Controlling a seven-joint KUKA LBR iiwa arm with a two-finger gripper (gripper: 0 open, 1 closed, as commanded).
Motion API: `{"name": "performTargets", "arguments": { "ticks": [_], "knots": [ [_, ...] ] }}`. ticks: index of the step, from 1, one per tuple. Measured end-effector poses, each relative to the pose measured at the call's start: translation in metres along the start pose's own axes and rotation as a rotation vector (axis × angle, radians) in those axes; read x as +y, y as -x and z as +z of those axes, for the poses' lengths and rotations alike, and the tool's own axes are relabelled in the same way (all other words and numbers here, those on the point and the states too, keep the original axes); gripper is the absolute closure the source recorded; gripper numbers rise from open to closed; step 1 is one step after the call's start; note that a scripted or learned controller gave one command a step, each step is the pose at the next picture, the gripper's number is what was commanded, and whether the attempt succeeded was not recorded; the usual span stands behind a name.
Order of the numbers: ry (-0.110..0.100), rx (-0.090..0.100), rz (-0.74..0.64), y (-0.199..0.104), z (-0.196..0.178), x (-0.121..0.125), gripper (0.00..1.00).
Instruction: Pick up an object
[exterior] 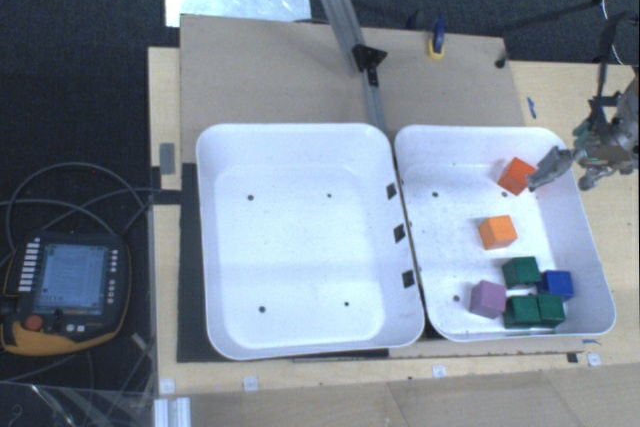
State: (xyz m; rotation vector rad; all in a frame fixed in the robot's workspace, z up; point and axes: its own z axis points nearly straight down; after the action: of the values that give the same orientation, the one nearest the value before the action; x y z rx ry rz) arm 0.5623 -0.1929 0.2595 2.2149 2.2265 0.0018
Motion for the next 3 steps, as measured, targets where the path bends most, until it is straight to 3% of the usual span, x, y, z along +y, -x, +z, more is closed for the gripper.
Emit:
{"name": "performTargets", "arguments": {
  "ticks": [1,3],
  "knots": [
    [0.000,0.000,0.000,0.000,0.000,0.000,0.00],
    [-0.005,0.001,0.003,0.006,0.122,0.001,0.00]
  ]
}}
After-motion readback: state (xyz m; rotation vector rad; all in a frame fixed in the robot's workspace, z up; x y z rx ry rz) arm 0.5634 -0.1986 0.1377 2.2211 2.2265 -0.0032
